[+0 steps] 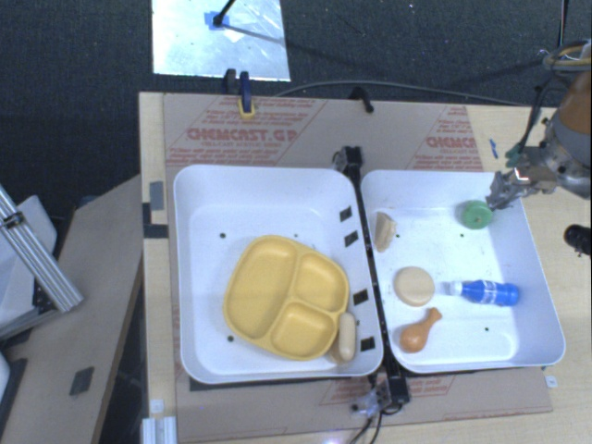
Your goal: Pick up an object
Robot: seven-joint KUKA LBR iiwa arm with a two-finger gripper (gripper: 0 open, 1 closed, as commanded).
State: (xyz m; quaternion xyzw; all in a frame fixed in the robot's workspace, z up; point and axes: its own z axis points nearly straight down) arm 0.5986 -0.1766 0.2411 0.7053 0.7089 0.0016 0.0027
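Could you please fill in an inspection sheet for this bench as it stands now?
Surface: two shallow white bins side by side on a board.
Job's things: right bin holds a green round piece, cream disc, blue bottle, orange drumstick toy, pale wedge.
Clutter: left bin holds a yellow divided tray and a tan roll.
Grippers: gripper beside the green piece.
Cables: black cable behind the bins.
Surroundings: dark carpet.
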